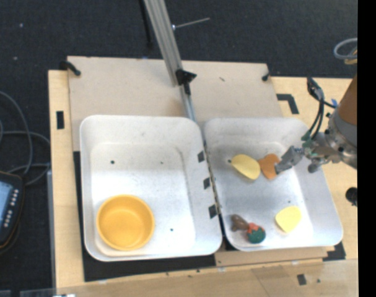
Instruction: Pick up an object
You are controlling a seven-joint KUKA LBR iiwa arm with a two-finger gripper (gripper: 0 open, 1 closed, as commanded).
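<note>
In the right bin (256, 125) lie a pale yellow piece (244, 166), an orange piece (269, 166) touching its right side, a second yellow piece (288, 219) near the front, and a small brown, green and red toy (250, 229) at the front edge. My gripper (289, 159) reaches in from the right, low over the right bin, with its tip right beside the orange piece. The left bin (138, 122) holds a yellow bowl (126, 222) in its front left corner.
A slanted metal rail (166, 39) runs from the top of the view down to the gap between the bins. A handheld screen (0, 209) and cables lie off the bench at the left. Black cables hang by the arm's wrist (318, 104).
</note>
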